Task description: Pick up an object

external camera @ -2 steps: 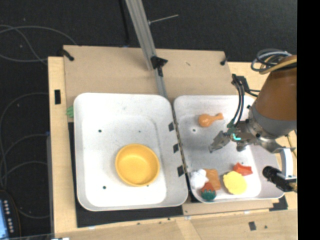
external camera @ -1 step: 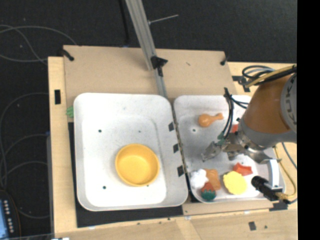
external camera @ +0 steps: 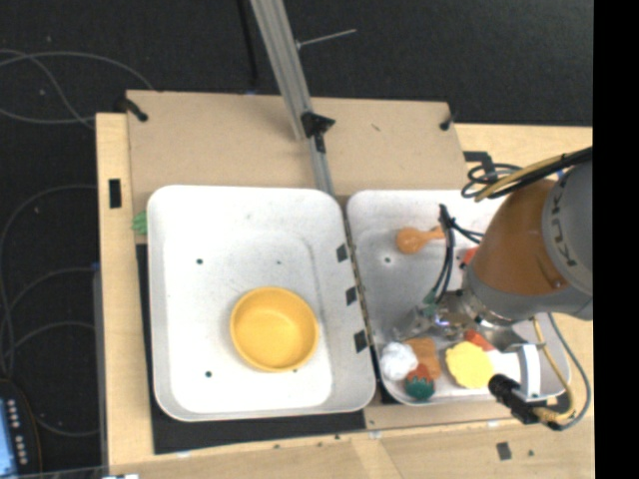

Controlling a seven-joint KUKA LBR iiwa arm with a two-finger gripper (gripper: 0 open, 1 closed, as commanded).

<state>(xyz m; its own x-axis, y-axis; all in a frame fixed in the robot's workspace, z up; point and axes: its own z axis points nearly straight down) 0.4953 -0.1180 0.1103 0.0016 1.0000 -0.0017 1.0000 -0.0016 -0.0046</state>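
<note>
Arm [external camera: 519, 252] reaches over right bin [external camera: 384, 223]; end effector [external camera: 439, 319] low among clutter near bin's front, finger state cannot tell. Orange piece [external camera: 427, 352], yellow object [external camera: 469, 365], white ball [external camera: 397, 359], green item [external camera: 419, 390] clustered just beside it. Yellow bowl [external camera: 274, 328] upright in left bin [external camera: 200, 228]

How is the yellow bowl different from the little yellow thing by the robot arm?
The yellow bowl is much bigger than the yellow piece. The yellow bowl is deep golden and hollow; the yellow piece is paler, flat-looking. The yellow bowl sits alone in the left bin; the yellow piece lies crowded among small toys in the right bin, beside the arm. Both are yellow and roundish.
</note>
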